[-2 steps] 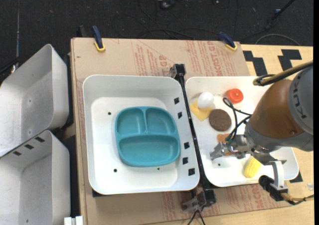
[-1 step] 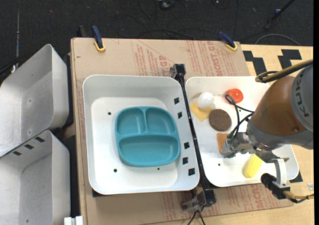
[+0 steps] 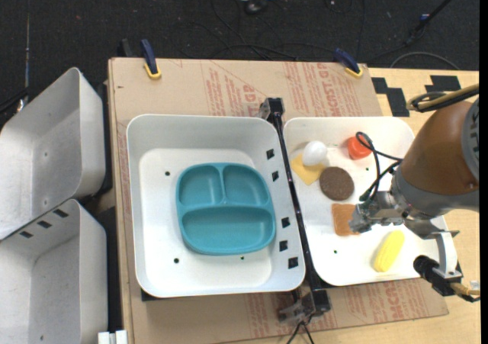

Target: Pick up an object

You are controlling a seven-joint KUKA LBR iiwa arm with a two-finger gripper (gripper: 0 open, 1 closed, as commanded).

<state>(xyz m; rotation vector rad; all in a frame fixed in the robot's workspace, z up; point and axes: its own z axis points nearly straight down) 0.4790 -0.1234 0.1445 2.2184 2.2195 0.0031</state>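
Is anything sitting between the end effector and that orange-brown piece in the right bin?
Nothing visible does. The end effector is down right at the orange-brown piece, at its right edge. The brown disc lies just above it and the yellow piece lower right, both off to the side.

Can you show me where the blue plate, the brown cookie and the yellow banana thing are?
Blue plate [image 3: 226, 209], camera view, on its middle divider.
Brown cookie [image 3: 335, 183], camera view, on its centre.
Yellow banana [image 3: 388, 250], camera view, on its middle.

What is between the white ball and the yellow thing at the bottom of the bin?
In the camera view, a brown round disc lies between the white ball and the yellow piece, with the gripper lower on that line.
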